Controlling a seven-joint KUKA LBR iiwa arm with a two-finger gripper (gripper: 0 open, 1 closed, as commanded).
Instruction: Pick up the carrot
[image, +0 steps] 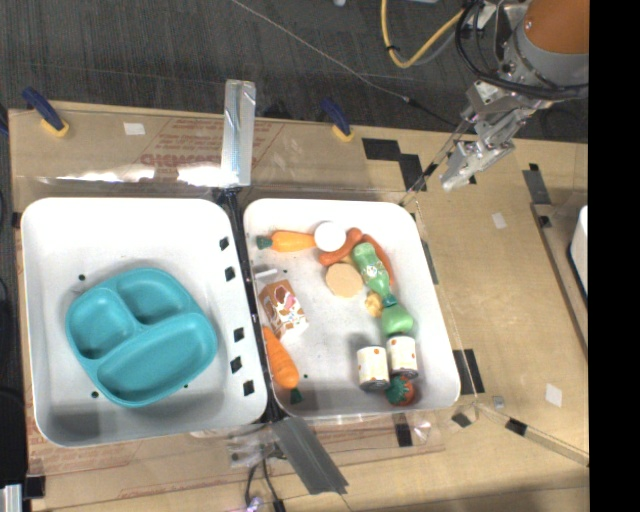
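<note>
Now | gripper above bench beyond right bin, grip state unclear | carrot in bin

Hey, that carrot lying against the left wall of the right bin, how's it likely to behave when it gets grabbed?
The carrot looks like a molded toy, so probably stiff and light. Its tapered, rounded body may roll or slip out of a pinch. It lies against the right bin's left wall, so one side looks hard to reach. The end effector hangs outside the bin.
</note>
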